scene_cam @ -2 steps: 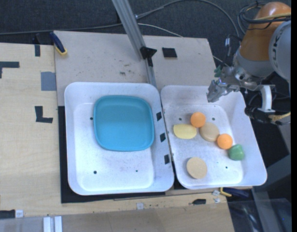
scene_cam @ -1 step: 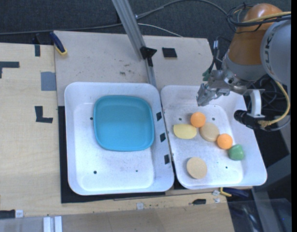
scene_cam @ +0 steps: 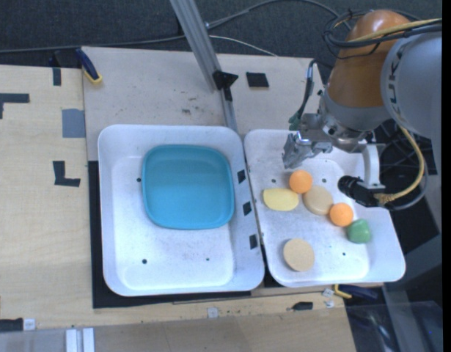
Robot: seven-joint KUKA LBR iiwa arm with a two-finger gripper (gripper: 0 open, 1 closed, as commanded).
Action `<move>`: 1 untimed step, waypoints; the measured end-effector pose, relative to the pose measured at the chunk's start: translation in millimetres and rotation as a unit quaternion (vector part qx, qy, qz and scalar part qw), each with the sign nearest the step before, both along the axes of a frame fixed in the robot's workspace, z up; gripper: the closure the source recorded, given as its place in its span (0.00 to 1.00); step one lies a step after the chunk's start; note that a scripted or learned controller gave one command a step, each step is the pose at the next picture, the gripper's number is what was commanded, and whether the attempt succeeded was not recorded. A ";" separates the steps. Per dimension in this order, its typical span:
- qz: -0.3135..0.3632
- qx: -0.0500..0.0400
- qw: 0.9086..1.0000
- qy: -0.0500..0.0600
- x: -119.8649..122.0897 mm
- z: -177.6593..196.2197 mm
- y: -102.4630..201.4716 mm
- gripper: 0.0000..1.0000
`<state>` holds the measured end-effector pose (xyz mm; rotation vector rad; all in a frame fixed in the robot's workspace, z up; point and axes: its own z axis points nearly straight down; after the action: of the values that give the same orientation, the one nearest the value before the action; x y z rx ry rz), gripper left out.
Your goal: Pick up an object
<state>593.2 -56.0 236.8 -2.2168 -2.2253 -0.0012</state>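
Note:
The right bin (scene_cam: 379,270) holds several small food-like pieces: an orange ball (scene_cam: 301,181), a yellow lemon-shaped piece (scene_cam: 281,199), a tan oval (scene_cam: 318,200), a second orange ball (scene_cam: 341,214), a green piece (scene_cam: 358,231) and a tan round disc (scene_cam: 298,254). My gripper (scene_cam: 294,155) hangs over the far left part of this bin, just above and behind the first orange ball. Nothing shows between its fingers. The grey arm with its orange band (scene_cam: 364,57) rises behind it at the upper right.
The left bin (scene_cam: 115,218) holds a light blue square plate (scene_cam: 187,185). A slanted metal pole (scene_cam: 203,42) ends at the bins' far edge between them. A yellow-blue tool (scene_cam: 89,66) lies at the back left of the bench. Black cables (scene_cam: 401,189) loop beside the right bin.

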 end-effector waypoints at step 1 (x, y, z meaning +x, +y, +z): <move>0.000 0.000 1.000 0.000 -20.2 7.8 48.5 1.00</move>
<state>573.1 -7.5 244.7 -2.2162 -2.2258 -0.0010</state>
